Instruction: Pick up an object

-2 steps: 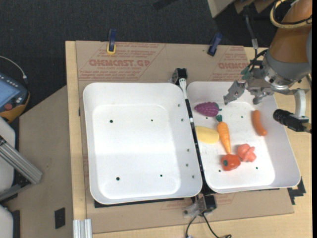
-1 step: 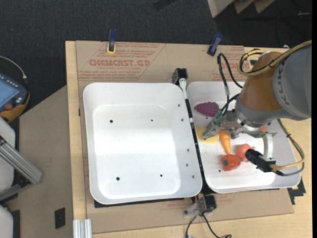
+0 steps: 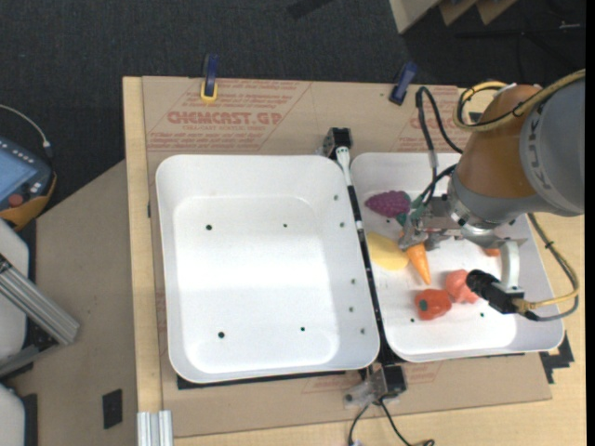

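Observation:
My gripper is low in the right bin, reaching in from the right under the grey and orange wrist. An orange carrot lies directly below it, its top end touching or just under the gripper's tip. A purple bunch of grapes sits just to the upper left of the gripper. A yellow piece lies to its lower left, next to the carrot. A red fruit with a green stem and a pink piece rest nearer the bin's front.
The left bin stands beside the right one, with a black divider rail between them. A black cable connector hangs from the arm over the right bin's front right. Cardboard underlies both bins.

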Robot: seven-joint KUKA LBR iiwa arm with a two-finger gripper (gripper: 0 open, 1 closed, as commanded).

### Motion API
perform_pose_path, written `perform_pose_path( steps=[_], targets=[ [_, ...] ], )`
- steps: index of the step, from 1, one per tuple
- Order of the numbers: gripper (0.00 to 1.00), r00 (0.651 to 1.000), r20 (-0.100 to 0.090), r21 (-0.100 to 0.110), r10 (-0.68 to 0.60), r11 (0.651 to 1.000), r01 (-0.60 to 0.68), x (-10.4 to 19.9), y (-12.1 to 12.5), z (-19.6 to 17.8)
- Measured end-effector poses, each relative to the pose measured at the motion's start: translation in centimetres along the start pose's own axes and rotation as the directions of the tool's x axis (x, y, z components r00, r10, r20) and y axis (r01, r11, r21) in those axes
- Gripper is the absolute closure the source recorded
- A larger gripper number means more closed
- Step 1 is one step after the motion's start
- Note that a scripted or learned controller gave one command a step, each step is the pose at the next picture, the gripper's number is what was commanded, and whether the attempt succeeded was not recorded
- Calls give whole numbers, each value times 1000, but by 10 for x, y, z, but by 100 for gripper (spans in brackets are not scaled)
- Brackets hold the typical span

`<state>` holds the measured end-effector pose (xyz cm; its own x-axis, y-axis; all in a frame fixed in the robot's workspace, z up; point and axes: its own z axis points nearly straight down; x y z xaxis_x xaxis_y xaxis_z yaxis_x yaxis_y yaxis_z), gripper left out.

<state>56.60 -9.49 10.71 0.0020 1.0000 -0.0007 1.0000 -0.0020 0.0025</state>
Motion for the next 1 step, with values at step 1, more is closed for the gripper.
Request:
perform_pose_path(
  steps=[1],
  targets=[
    [100, 1000, -3, -6, -11, 1000, 11, 90, 3, -83]
  ],
)
